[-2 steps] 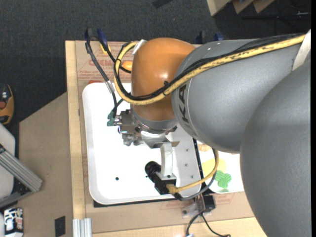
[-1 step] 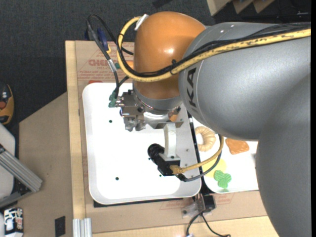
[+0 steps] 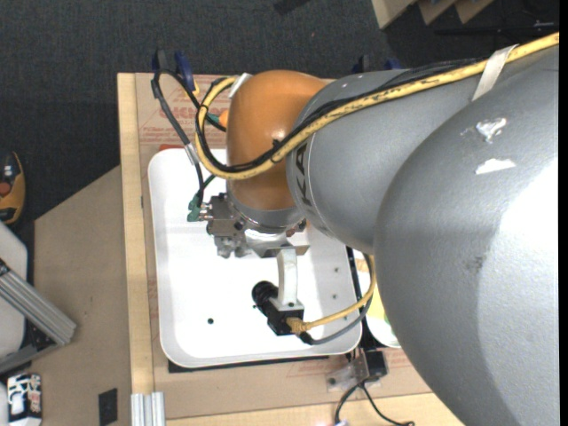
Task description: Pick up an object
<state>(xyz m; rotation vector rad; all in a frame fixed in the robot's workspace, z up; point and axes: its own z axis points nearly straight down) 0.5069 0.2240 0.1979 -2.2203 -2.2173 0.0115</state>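
- Where the orange band ends, the claw hangs low over the left bin, above the middle of its white floor; the wrist hides its tips, so I cannot tell whether it is released, clenched or grasping anything.
- Left of the claw and nearer the front rim, a small dark speck sits on the bin floor, well apart from the claw. It is too small to say what it is, or whether it is a thing to pick up.
- Black and yellow cables loop from the band over the bin's far rim.
- Behind the band, the grey arm swells across the right half of the view and covers most of the right bin, of which a pale sliver shows at the front.
- Both bins rest on the tan bench, with dark carpet beyond its far edge.
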